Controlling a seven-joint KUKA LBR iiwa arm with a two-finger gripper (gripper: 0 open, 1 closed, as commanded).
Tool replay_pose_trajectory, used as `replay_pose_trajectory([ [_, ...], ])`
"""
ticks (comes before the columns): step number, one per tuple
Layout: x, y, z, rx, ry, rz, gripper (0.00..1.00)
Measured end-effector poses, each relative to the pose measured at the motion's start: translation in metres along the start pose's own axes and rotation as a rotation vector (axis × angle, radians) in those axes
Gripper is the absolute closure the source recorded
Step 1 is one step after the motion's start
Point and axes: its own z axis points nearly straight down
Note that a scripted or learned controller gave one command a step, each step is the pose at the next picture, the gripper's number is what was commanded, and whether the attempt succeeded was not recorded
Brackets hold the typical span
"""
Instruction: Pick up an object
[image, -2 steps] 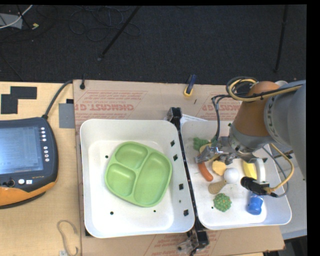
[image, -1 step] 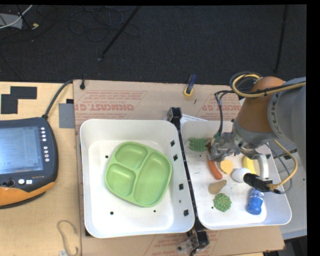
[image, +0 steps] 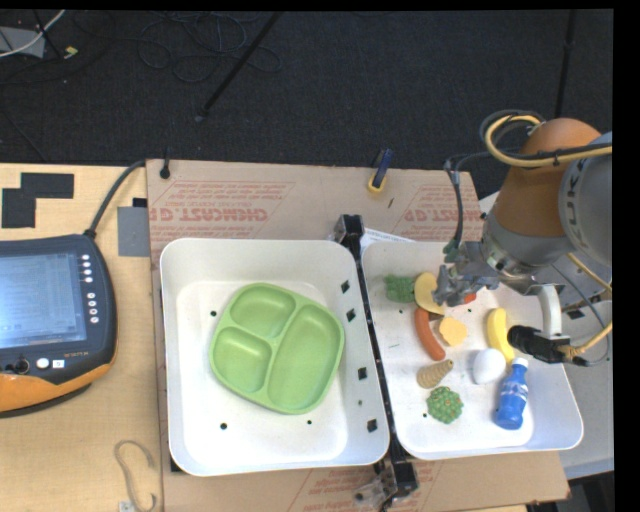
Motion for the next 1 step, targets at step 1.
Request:
replay_pose_trajectory([
  [1,-0.0014,0.0011,-0.0534,-0.001,0.0,-0.001,1.0],
])
